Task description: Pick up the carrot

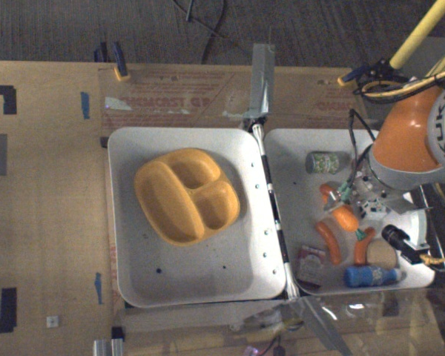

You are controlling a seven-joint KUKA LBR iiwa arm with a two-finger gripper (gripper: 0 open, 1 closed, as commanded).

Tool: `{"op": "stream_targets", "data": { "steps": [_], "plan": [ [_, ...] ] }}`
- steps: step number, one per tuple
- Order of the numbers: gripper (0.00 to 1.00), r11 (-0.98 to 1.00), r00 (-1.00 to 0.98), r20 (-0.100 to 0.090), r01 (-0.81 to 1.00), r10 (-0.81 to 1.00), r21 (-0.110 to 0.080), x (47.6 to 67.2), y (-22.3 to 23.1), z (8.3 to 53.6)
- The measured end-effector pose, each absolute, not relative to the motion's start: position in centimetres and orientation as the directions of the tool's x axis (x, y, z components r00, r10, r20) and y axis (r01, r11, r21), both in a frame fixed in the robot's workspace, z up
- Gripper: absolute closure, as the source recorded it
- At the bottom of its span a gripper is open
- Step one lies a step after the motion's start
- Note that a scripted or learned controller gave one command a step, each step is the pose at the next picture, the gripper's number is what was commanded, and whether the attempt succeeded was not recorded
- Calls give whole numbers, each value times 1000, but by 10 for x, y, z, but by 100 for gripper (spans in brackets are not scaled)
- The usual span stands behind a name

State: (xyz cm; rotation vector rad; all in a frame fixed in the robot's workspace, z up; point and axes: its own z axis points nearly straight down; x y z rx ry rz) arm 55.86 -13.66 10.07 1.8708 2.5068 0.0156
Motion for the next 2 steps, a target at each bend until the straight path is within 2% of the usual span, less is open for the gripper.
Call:
{"op": "stream_targets", "data": {
  "steps": [1, 2],
  "plan": [
    [100, 158, -158, -1, 987, 987, 3, 577, -56, 185],
    [0, 157, -157, -1, 988, 988, 2, 577, -56, 185]
  ]
}}
